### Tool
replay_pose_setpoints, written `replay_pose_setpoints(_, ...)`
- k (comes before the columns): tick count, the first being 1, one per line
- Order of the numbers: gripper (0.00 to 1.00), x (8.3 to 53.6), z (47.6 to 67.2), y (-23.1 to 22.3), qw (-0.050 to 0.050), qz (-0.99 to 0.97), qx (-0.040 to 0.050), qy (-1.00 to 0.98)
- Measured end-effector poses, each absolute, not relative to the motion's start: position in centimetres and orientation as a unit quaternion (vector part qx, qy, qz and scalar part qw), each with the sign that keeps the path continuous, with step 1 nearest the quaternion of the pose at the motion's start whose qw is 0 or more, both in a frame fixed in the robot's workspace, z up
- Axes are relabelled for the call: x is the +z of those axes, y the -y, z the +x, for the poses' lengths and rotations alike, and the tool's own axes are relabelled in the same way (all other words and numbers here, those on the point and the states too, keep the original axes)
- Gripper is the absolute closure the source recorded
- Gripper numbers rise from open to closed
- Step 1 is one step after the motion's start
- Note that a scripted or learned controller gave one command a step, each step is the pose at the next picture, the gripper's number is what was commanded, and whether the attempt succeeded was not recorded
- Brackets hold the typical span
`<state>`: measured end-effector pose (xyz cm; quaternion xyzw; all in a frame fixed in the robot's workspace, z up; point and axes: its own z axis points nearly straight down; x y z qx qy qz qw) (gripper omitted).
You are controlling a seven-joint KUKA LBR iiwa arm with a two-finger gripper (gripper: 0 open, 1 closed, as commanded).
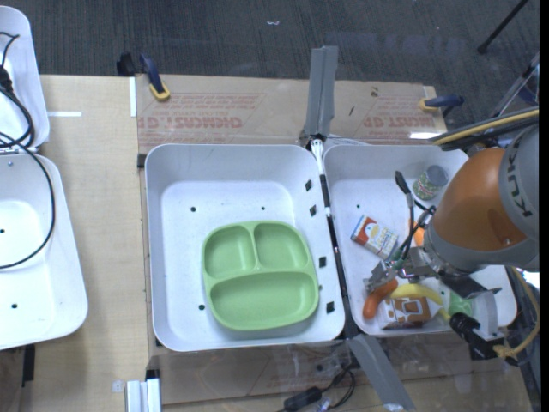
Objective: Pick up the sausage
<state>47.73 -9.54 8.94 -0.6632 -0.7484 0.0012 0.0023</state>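
Worktop (94, 350), light wood, seen from above at a slant. Far left: a white tray (34, 290) with a black cable (34, 127) looped over it.

Left bin (163, 230): holds a green divided plate (257, 275), three compartments, lying flat near the bin's front right.

Right bin (343, 187): cluttered along its front. A small white-and-orange carton (373, 234) lies near the middle. A dark-handled utensil (403, 191) and a clear, round-topped item (429, 181) sit toward the back. The sausage (376, 300), orange-red, lies at the front left of this bin, just beside a brown packet (407, 313) and a yellow banana (420, 292).

Arm (485, 204) enters from the right, orange band over the bin. Claw (390, 275) hangs low, right above the sausage's upper end; whether it is spread or pressed together, cannot tell. No clear sight of the sausage between the tips.
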Motion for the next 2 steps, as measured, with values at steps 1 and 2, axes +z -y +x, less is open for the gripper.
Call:
replay_pose_setpoints(1, 1.00, 9.6, 47.8, 9.6, 0.003, -0.665, 0.0016, 0.747)
replay_pose_setpoints(2, 1.00, 19.0, 49.0, 7.0, 0.001, -0.658, 0.0013, 0.753)
